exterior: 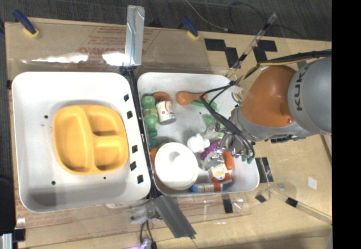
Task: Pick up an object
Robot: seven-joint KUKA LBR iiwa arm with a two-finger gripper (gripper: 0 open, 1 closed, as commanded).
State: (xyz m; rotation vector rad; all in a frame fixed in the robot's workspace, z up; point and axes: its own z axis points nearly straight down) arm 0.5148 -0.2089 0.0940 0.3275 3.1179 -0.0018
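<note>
The arm [307, 96] is a fat grey casting with rounded joints and dark lettering on its flank. 1 broad orange band [271, 98] wraps it above the wrist. Thin black cables [217, 110] loop off the wrist, and the gripper [228, 149] end looks dark and metallic.

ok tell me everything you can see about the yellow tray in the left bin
The yellow tray is a rounded, plastic-looking dish with a raised rim, split by ridges into three compartments: one long section along its left side and two smaller ones on the right. It lies flat and right way up on the floor of the left bin, roughly central and turned slightly askew to the bin's walls. It holds nothing and touches only the bin floor. The gripper is over in the right bin, away from it.
</note>
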